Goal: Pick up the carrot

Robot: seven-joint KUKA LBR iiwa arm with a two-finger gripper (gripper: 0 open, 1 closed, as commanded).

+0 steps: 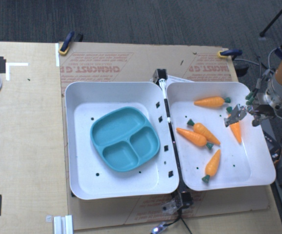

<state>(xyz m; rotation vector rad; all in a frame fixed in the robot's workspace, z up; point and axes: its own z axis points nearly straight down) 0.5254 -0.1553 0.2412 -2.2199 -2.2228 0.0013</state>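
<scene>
We are closing in on the carrot (236, 131) by the right bin's (258, 177) far wall, the gripper (237, 115) hovering just above its top. We cannot tell how the tool is set. Next, we judge, comes a short descent and a squeeze.

From my station I can read only one thing: red print on the brown cardboard sheet (131, 62) that lies under the two white bins. It stands upside down toward the camera and appears two times along the far edge, once at the left and once at the right. The biggest word seems to be "CHEMCAST GP". The smaller lines near it are too blurred for me.
</scene>
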